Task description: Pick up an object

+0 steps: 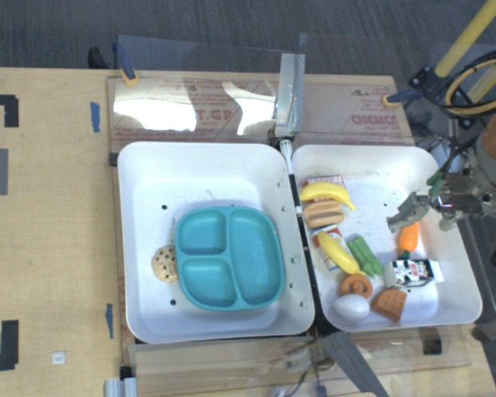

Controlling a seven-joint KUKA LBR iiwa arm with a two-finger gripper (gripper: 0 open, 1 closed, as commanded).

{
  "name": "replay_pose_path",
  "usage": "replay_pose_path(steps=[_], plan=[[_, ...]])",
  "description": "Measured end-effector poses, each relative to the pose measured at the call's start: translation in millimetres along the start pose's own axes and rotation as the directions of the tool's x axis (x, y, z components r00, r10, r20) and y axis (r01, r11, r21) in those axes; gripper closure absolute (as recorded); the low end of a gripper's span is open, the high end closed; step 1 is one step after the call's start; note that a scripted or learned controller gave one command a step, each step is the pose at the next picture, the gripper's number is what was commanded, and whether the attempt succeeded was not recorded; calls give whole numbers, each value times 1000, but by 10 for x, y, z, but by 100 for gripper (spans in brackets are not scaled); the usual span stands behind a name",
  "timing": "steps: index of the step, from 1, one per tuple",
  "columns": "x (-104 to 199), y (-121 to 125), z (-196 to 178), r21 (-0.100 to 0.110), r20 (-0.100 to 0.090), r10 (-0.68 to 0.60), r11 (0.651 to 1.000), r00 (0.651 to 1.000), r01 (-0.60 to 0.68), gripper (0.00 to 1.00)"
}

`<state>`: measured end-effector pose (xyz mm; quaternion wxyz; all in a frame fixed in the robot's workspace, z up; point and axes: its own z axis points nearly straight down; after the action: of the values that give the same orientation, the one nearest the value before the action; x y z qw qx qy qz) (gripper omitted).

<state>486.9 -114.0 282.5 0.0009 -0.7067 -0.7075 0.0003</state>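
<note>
The right bin (455, 304) holds several toy foods: a banana (326, 193), a hot dog bun (323, 213), a yellow corn cob (337, 252), a green vegetable (364, 255), a donut (356, 285), a white egg (351, 308), a waffle piece (389, 303), a black and white carton (413, 272) and an orange carrot (408, 237). My gripper (407, 215) reaches in from the right and hangs over the right bin's right half, just above the carrot. Nothing shows in its grasp.
The left bin (140, 180) holds a teal divided plate (229, 257) with a cookie (164, 263) by its left edge. A ridge (298, 238) separates the two bins. A clear panel stands behind them. Yellow and black cables lie at the top right.
</note>
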Motion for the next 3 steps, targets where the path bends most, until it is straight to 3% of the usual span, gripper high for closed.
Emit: replay_pose_path(steps=[1,2,3], plan=[[-127,33,1539,-4,2,-45,999,999,45,0],[53,222,1905,-16,4,-47,999,999,47,0],[69,257,1775,-27,3,-47,999,999,47,100]])
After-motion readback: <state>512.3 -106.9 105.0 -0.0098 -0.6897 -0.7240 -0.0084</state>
